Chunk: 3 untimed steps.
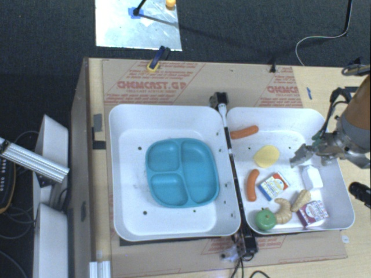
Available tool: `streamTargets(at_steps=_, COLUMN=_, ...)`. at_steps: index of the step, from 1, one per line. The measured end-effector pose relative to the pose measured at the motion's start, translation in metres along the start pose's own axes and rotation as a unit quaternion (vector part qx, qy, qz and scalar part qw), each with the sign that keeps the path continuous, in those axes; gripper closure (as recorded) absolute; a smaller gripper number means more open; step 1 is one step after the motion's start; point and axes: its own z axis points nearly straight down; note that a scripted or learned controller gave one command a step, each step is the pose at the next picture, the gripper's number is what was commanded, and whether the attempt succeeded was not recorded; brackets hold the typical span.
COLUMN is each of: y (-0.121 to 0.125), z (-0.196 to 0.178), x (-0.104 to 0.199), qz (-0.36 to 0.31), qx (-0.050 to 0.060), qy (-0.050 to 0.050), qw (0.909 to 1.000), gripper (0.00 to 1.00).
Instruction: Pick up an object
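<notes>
two shallow white bins sit side by side on a bench. the left bin (124, 132) holds a blue divided plate (181, 172). the right bin (301, 120) holds two orange sausages (244, 132), a yellow disc (267, 156), a green apple (265, 219), a small carton (273, 185) and a red packet (312, 213). the gripper (310, 155) hovers at the right bin's right side, above a white block (312, 178); i cannot tell whether its fingers are apart or together.

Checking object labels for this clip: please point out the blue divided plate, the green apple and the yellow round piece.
blue divided plate (181, 172): camera view, centre ridge between its compartments.
green apple (265, 219): camera view, top of the fruit.
yellow round piece (267, 156): camera view, middle of its face.
</notes>
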Motion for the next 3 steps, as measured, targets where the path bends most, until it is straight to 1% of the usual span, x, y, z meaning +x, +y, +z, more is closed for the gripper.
streamTargets(at_steps=1, y=0.041, z=0.039, x=0.065, qz=-0.001, qx=0.0, qy=0.001, qw=1.0, gripper=0.0)
streamTargets(at_steps=2, y=0.037, z=0.104, x=0.088, qz=0.0, qx=0.0, qy=0.0, qw=1.0, gripper=0.0)
streamTargets(at_steps=3, y=0.029, z=0.104, x=0.09, qz=0.001, qx=0.0, qy=0.0, qw=1.0, gripper=0.0)
